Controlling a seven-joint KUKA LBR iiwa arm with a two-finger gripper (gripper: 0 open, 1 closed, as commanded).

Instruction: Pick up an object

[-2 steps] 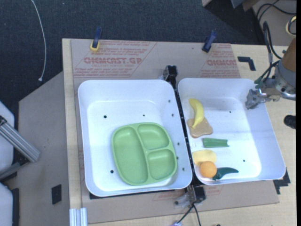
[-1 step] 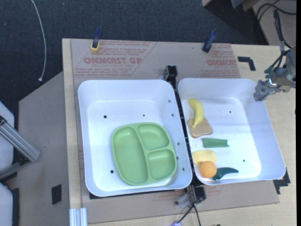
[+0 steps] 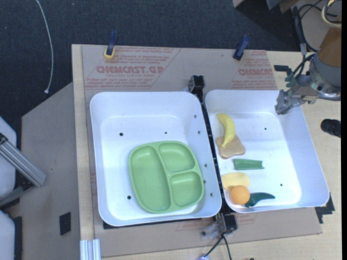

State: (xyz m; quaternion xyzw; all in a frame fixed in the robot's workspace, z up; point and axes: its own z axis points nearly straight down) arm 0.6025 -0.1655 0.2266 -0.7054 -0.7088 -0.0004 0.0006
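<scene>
The right bin (image 3: 303, 161) holds several small toys along its left side: a yellow banana (image 3: 226, 127), a tan slice (image 3: 231, 147) under the banana's lower end, a flat green piece (image 3: 248, 164), a pale yellow piece (image 3: 236, 179), an orange ball (image 3: 239, 194) and a dark green pepper-like piece (image 3: 261, 197). My gripper (image 3: 284, 104) hangs over the bin's upper right corner, well apart from all of them. Nothing shows in its grasp.
The left bin (image 3: 108, 123) holds a light green divided plate (image 3: 165, 175) at its front middle. Black clamps (image 3: 196, 83) join the bins at the centre. Blue and yellow clips (image 3: 110, 46) pin the cardboard sheet at the back.
</scene>
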